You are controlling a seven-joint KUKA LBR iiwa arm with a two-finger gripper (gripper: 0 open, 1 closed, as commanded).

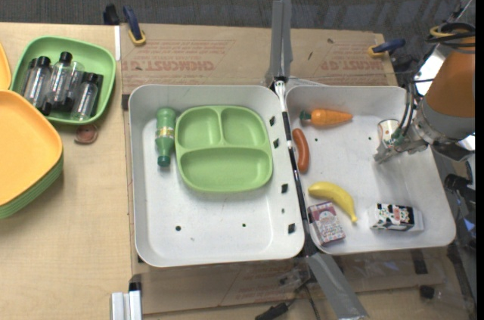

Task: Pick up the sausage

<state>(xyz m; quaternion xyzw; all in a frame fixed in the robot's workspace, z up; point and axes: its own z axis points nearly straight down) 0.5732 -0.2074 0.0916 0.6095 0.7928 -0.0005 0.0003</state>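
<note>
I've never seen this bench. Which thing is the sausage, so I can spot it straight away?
Look in the right-hand bin, along its left wall beside the divider. The sausage lies there lengthwise, below the orange carrot and above the yellow banana. It alone is a short, reddish-brown, round-ended stick.

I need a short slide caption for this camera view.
Gripper hovers at the right bin's right side; sausage lies by its left wall.

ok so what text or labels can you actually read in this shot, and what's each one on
"CHEMCAST GP": printed upside down, red, on the brown cardboard sheet behind the bins, and again, partly cut off, on its right part.
Small pink carton: print too small to read.
Black-and-white carton: print blurred.
Bottles in the green tray: no readable labels.
</note>
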